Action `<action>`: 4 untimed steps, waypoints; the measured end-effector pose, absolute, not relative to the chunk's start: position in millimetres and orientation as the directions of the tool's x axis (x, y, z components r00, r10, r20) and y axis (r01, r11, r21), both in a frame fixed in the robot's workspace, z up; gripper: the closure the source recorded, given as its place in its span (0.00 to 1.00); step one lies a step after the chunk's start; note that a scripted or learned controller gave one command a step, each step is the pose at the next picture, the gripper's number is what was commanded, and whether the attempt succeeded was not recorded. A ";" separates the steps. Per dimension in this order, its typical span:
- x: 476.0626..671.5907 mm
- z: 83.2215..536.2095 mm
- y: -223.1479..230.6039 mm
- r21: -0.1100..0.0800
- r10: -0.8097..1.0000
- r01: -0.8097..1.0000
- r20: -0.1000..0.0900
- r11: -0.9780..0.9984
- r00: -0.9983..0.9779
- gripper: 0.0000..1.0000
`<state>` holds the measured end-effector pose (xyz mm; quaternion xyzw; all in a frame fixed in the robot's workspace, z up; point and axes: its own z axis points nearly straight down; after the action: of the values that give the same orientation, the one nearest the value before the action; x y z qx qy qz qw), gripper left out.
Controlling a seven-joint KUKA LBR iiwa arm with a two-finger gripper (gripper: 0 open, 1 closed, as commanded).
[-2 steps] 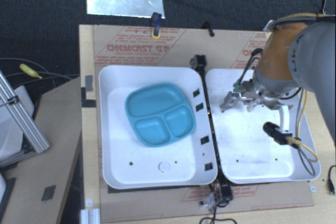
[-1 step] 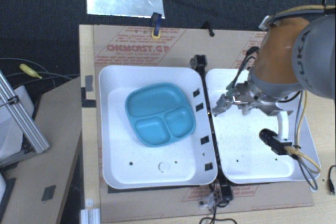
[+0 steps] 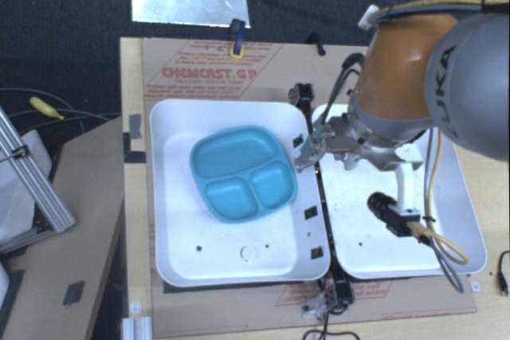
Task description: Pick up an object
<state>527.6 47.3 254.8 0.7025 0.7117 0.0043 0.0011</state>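
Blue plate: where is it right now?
The blue divided plate lies flat in the left bin in the camera view, toward its upper middle, just left of the wall shared with the right bin.

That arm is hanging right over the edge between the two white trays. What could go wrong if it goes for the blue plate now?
The tool sits above the wall between the left tray and the right tray, so it might knock that wall on the way down. The blue plate lies flat and wide, so the tool may slip off it.
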 end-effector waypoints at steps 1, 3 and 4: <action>514.0 338.1 48.4 0.012 1.000 1.000 0.002 0.006 -0.006 0.00; 486.4 398.8 80.8 0.008 1.000 1.000 0.003 0.008 -0.008 1.00; 487.2 460.5 49.4 0.010 1.000 1.000 0.001 -0.002 0.002 1.00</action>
<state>487.2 49.4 460.5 0.7076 0.7066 0.0039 0.0030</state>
